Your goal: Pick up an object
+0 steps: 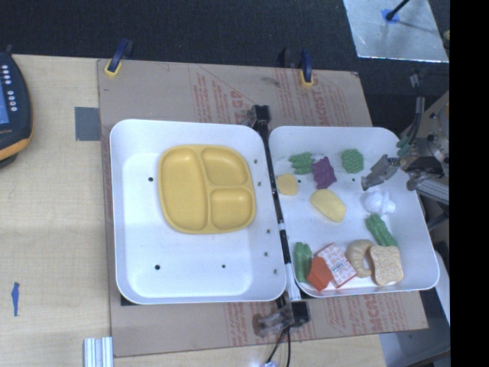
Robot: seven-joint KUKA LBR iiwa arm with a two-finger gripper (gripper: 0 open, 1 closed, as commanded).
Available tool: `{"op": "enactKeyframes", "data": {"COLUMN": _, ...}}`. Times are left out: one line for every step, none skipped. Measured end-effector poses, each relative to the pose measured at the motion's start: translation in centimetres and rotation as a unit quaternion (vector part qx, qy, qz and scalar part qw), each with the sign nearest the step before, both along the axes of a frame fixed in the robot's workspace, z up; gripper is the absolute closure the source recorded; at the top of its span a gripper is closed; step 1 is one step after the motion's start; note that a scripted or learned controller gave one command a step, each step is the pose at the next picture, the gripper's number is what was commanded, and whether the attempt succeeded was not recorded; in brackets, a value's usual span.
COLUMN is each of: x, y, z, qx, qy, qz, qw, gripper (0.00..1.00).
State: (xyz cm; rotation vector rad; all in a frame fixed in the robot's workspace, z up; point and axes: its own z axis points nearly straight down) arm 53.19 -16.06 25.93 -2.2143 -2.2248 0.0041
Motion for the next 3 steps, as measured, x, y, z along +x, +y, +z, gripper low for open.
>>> {"op": "enactKeyframes", "data": {"x": -2.3, "y": -4.8, "z": -16.9, "qx": 0.0013, "qy": 0.007, "qz": -0.002, "qw": 1.0000, "gripper": 0.00}}
{"op": "enactKeyframes", "data": {"x": -1.8, "y": -4.8, "z": -14.9, "qx": -0.0012, "qy": -0.001, "qz": 0.001, "qw": 1.0000, "gripper": 1.00}}
{"op": "enactKeyframes", "data": {"x": -1.8, "y": -4.8, "z": -15.0, "qx": -0.0011, "qy": -0.001, "qz": 0.001, "qw": 1.0000, "gripper": 0.00}}
